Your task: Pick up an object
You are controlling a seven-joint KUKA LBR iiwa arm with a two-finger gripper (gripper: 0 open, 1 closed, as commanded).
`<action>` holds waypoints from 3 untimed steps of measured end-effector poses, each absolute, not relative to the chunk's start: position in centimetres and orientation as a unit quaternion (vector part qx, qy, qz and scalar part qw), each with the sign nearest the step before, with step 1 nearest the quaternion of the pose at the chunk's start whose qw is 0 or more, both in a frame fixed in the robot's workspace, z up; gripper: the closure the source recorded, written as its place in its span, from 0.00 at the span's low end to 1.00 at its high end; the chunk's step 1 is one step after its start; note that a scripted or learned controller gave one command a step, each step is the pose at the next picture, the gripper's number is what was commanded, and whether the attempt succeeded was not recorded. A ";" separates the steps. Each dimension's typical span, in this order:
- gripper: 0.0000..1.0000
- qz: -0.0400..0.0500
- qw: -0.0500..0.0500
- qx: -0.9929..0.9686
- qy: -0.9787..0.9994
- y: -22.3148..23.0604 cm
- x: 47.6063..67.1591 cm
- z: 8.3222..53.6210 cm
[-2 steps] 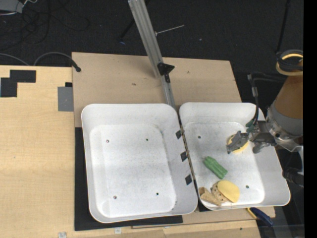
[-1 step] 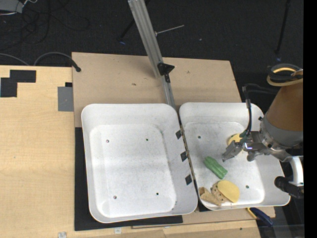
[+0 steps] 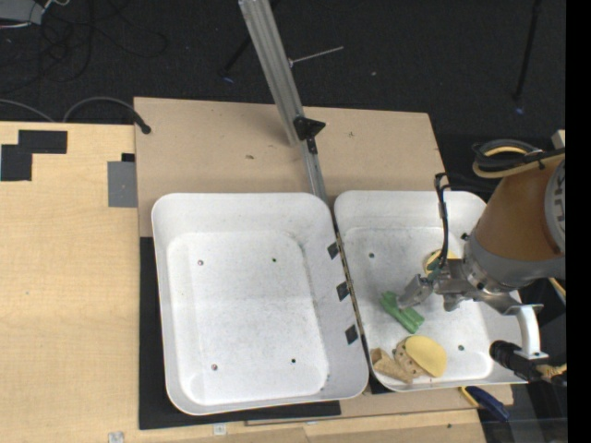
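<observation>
In the right bin (image 3: 388, 229) lie a green block (image 3: 402, 312), a yellow rounded object (image 3: 426, 354) and a tan, crumbly piece (image 3: 392, 365) near the front edge. My gripper (image 3: 417, 291) hangs low over the right bin, just right of and above the green block, close to its upper end. The arm's orange band and grey wrist cover the bin's right part. Something yellowish (image 3: 431, 262) peeks out beside the wrist.
The left bin (image 3: 245, 298) sits beside the right one, split from it by a ridge with black clips (image 3: 343, 291). A metal rail (image 3: 277, 67) slants up from behind the bins. Cables and a blue-handled item lie off the right bin's front corner.
</observation>
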State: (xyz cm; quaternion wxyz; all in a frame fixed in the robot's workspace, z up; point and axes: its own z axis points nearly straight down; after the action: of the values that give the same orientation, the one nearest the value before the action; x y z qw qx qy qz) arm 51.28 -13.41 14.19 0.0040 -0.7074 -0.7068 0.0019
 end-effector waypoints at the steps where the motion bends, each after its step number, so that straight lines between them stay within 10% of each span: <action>1: 1.00 0.001 0.002 -0.710 -0.704 -13.7 51.3 15.4; 3: 1.00 -0.001 -0.002 -0.707 -0.708 -13.1 52.1 27.0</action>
State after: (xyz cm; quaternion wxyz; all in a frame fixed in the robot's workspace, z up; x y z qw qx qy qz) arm 52.14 -13.15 26.99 -0.0015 -0.7066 -0.7076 -0.0012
